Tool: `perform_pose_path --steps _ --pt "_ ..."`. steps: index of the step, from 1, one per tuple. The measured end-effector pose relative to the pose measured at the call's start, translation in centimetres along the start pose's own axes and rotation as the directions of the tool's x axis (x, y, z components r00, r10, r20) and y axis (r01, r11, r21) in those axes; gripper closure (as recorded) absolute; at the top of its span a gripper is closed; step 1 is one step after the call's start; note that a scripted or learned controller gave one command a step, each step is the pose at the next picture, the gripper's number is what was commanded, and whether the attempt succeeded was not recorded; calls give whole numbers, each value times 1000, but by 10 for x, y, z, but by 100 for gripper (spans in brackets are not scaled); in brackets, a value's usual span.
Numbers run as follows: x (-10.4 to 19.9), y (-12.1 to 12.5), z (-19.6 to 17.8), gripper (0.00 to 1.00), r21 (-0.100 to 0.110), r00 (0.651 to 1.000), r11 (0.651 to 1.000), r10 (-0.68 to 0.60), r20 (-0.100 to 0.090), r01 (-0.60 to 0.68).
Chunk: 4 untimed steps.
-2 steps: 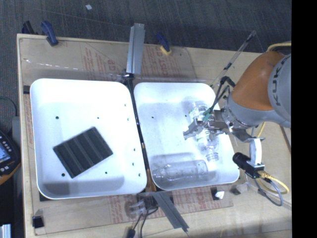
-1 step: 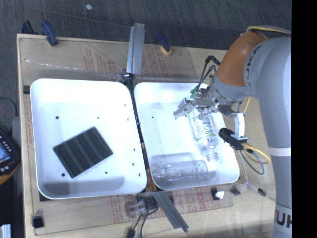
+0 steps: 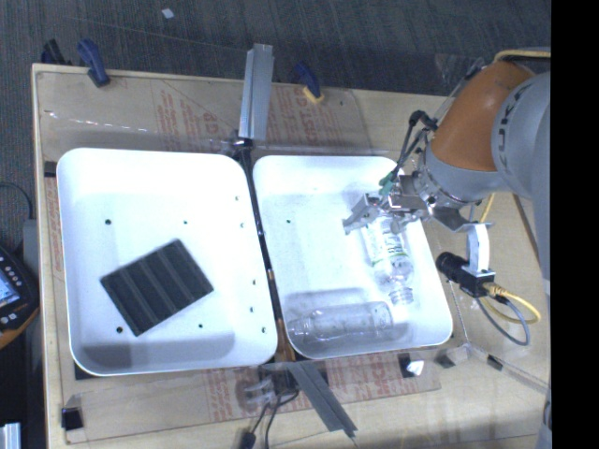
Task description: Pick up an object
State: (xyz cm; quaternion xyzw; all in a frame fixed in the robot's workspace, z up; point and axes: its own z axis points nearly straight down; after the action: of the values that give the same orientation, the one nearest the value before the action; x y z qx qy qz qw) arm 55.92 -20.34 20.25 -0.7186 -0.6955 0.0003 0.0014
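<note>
We take the right bin (image 3: pixel 281 251) as our landmark. The gripper (image 3: pixel 374 215) hangs over its upper right part, directly above the top end of a small clear bottle (image 3: pixel 388 255) that lies along the bin's right wall; we cannot tell how the gripper is set. A larger clear bottle (image 3: pixel 339 323) lies on its side along the bin's near wall. Just left of this bin sits the left bin (image 3: pixel 75 251), with a dark ribbed block (image 3: pixel 156 285) lying flat in it.
</note>
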Motion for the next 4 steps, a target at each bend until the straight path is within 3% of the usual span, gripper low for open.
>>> perform_pose_path --steps 1,2,3,4 --pt "4 7 20 0 3 1000 1000 2 0 -2" --pt "-3 -8 22 0 4 991 991 132 0 -132" --pt "6 -35 -33 0 -4 992 992 -129 3 129" --pt "-4 13 2 0 0 988 988 -157 2 157"
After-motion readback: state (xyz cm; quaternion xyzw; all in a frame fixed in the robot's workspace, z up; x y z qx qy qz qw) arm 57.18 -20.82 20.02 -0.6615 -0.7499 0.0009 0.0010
